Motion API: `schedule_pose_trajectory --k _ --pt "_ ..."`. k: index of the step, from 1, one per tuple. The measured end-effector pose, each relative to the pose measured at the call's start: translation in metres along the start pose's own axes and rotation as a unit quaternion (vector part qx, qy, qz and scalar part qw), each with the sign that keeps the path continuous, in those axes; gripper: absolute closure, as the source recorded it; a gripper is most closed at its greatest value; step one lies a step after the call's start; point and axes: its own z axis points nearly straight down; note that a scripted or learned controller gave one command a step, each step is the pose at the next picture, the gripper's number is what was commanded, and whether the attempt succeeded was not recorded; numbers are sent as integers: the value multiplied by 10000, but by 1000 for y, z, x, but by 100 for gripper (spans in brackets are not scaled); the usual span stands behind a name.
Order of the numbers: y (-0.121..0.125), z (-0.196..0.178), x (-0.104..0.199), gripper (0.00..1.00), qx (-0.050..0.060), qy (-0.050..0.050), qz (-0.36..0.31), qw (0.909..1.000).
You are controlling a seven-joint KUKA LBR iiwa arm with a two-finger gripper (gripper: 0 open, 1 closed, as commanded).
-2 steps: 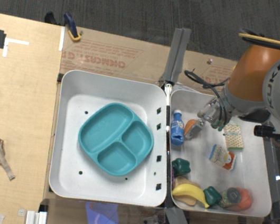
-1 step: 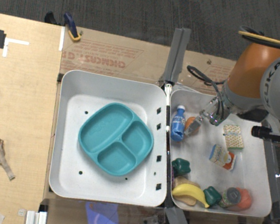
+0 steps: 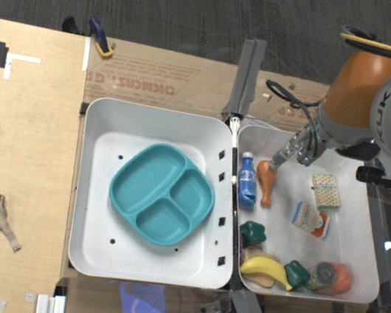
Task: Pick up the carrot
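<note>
A: In the camera view, where did the carrot lie?

B: The small orange tapered carrot (image 3: 267, 181) lay in the right-hand shallow white bin (image 3: 367, 242), just beside the blue plastic bottle (image 3: 247, 179) at the bin's left wall, thick end toward the arm.

A: And the two-finger gripper (image 3: 286, 157)?

B: It hung close over the carrot's thick end. I could not tell how far its jaws were parted, and nothing showed between them.

A: Advice?

B: It needed to straddle the carrot's width, clear of the bottle, before closing.
</note>
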Motion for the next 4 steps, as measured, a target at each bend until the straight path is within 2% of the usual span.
schedule_pose_trajectory --k 1,2,3,4 --pt "-21 16 30 100 33 55 495 9988" --pt "-55 25 64 100 116 149 1812 9833" --pt "-137 24 48 100 111 151 1527 9881" --pt "-144 -119 113 100 84 157 254 9995"
